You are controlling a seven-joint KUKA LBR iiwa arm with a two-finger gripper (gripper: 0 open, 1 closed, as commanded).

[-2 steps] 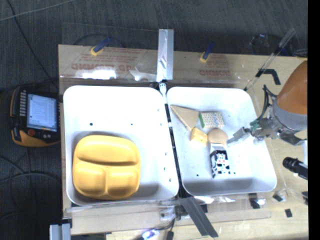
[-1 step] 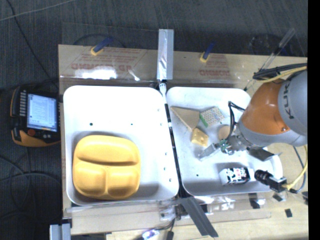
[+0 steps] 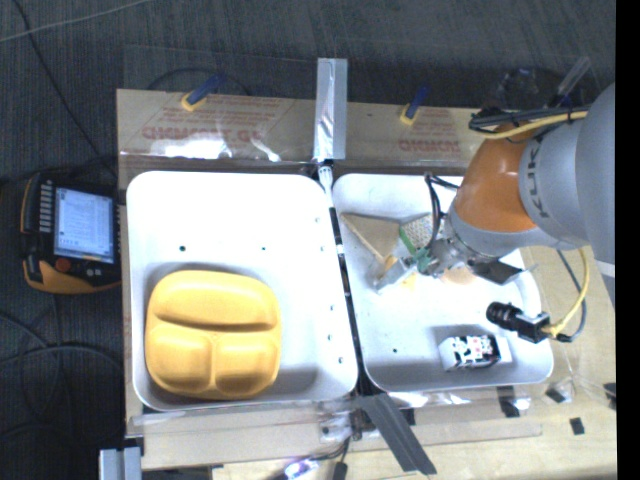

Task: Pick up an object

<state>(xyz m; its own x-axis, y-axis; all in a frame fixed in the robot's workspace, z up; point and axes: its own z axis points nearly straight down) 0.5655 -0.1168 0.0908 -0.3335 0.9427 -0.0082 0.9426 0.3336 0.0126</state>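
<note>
**Camera view: arm low over the right bin, grasp not confirmed**

Camera view, single frame. Two white bins are seen side by side on the bench [image 3: 230,128]. The left bin [image 3: 230,183] is occupied by one large yellow moulded block [image 3: 212,333], lying flat in the near half, towards the near left corner.

The arm [image 3: 520,193] is seen entering from the right, with its orange band above the far right part of the right bin [image 3: 400,368]. The pincer [image 3: 418,258] is placed low over the middle of that bin. Whether it is open or closed cannot be told (the wrist covers it from above), so no grasp can be confirmed.

Loose things noted in the right bin:
- A tan wedge [image 3: 368,230] lies flat in the far left part, near the dividing wall.
- A small green patterned piece [image 3: 413,236] sits just beside the pincer on its far side; contact cannot be judged.
- A pale scrap [image 3: 385,270] lies just left of the pincer (too blurred to identify).
- A small black-and-white object [image 3: 470,349] rests in the near right part, well apart from the pincer.

A handheld control unit [image 3: 72,233] with a lit screen is seen on the dark floor, left of the bench.
</note>
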